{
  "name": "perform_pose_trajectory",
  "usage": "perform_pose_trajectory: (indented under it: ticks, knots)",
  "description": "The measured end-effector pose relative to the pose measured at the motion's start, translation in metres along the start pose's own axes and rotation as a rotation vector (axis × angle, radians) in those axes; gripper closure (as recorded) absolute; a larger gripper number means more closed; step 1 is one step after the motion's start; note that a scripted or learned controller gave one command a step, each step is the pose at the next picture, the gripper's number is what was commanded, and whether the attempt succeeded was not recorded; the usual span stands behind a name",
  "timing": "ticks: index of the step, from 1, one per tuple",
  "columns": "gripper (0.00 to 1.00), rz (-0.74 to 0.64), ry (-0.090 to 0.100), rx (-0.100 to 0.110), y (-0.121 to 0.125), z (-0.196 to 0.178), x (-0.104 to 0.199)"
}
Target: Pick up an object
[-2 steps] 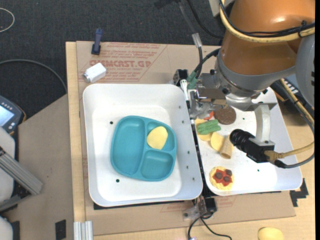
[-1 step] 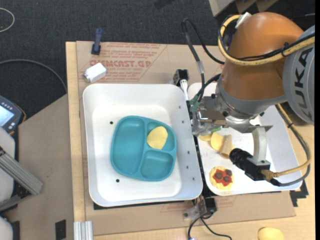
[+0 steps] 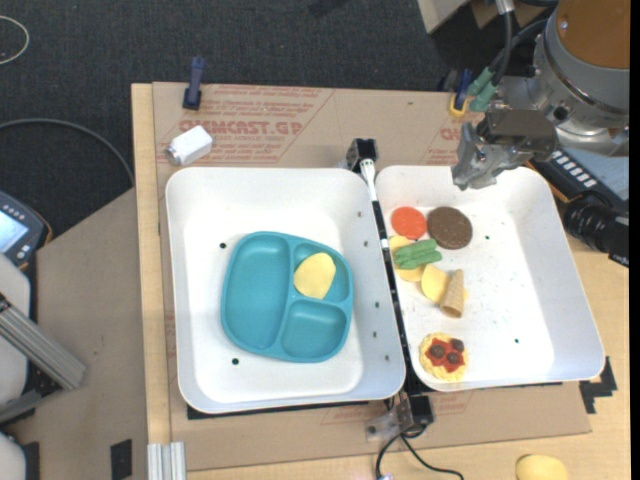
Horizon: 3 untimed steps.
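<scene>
Hovering above the far edge of the right bin (image 3: 560, 268), my gripper (image 3: 472, 173) hangs clear of everything, with nothing between its tips. Whether my jaws stand open or closed I cannot tell from this slanted overhead view; they read as one dark grey mass.

Taking the brown disc (image 3: 450, 227) as the landmark: it lies in the right bin, just below and a little left of my gripper, and is the nearest thing to me. Touching its left side is an orange-red disc (image 3: 406, 220). Below those two sits a green piece (image 3: 416, 256), overlapping a yellow piece (image 3: 433, 284), with a tan cone (image 3: 454, 294) leaning against it. Further below the brown disc, near the bin's front edge, lies a small pizza (image 3: 443, 355), well apart from the cluster.

Far left of the brown disc, in the left bin (image 3: 190, 268), a teal tray (image 3: 262, 298) holds a yellow lump (image 3: 314, 275) in its upper right compartment.

No pick has been made yet, I judge. The cluster is the risk: pieces touch and overlap, so coming down on one could nudge its neighbours or catch two at once. The discs look flat and may slip out. The bin's far wall is close to me and could be clipped on descent.
</scene>
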<state>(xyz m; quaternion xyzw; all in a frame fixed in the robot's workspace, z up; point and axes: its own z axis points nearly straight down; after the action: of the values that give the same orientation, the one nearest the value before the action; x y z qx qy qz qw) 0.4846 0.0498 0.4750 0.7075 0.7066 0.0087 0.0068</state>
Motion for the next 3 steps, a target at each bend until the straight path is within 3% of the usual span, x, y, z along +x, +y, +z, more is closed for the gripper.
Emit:
perform_pose_trajectory:
  ticks: [1, 2, 3]
  knots:
    - [1.00, -0.010, -0.003, 0.032, -0.009, 0.103, 0.087]
    - [1.00, -0.002, 0.002, 0.006, -0.004, -0.017, 0.080]
    - [1.00, 0.000, -0.006, 0.034, -0.009, 0.096, 0.079]
